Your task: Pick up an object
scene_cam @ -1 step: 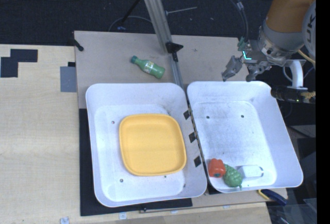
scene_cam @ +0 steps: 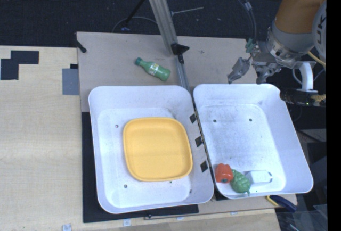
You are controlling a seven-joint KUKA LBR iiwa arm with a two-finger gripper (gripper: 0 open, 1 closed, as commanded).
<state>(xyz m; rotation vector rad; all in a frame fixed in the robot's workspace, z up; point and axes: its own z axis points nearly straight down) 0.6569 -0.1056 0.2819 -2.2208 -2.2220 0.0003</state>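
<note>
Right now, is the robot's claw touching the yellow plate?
Apart. The camera view shows the gripper up above the right bin's far rim, while the yellow plate lies in the left bin.

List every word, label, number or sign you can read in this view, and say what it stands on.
No text can be read in this view.
Green bottle on the bench behind the bins: it has a pale label band, too small and blurred to read.
Yellow plate, red toy, green toy, white object: no markings seen.
</note>
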